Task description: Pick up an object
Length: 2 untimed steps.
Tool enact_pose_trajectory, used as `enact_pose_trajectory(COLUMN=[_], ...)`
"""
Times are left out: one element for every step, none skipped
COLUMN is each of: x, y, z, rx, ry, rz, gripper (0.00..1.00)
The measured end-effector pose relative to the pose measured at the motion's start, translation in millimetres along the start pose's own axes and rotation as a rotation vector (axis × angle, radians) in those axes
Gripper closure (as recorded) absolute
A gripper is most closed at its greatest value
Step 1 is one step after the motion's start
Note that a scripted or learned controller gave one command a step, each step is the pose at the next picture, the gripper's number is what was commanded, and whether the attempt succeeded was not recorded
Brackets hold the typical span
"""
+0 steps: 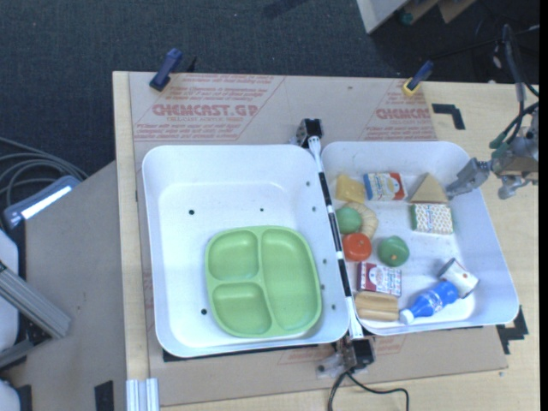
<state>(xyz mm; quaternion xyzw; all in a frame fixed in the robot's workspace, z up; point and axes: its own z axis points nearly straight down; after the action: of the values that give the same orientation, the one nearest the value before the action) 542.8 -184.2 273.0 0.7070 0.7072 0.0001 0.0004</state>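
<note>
A: Hanging at the right edge of the camera view, the gripper is being kept just outside the rim of the right bin, roughly at three o'clock from the middle of the bench. Nothing is being carried in it. How widely it is set cannot be told, since the metal parts are being seen small and partly cut off by the frame.

B: Which thing is being judged the likeliest pick?

A: The tan wedge is lying nearest, just inside the bin's upper right corner, at about nine o'clock from the gripper. Just below it the speckled sponge is resting, at about eight o'clock from the tool. The blue bottle is lying farther off, near the bin's lower edge, at about seven o'clock, its long axis running from about two o'clock to eight o'clock, white cap end uppermost.

B: And the rest?

A: Two green balls, an orange ball, small cartons and a bread-like block are being crowded toward the bin's left side, well apart from the tool. The green tray is sitting alone in the left bin, farther still.

B: So what is being called for?

A: Probably a short travel leftward over the rim, then a descent onto the wedge.
</note>
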Motion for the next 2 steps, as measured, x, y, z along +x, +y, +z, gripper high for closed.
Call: enact_pose_trajectory(x=[46.3,38.5], y=[49.0,119.8], z=[152.7,143.1], rx=[0.004,-0.001], ry=[0.002,0.000], rz=[-0.001,-0.001], gripper=[0.00,0.00])
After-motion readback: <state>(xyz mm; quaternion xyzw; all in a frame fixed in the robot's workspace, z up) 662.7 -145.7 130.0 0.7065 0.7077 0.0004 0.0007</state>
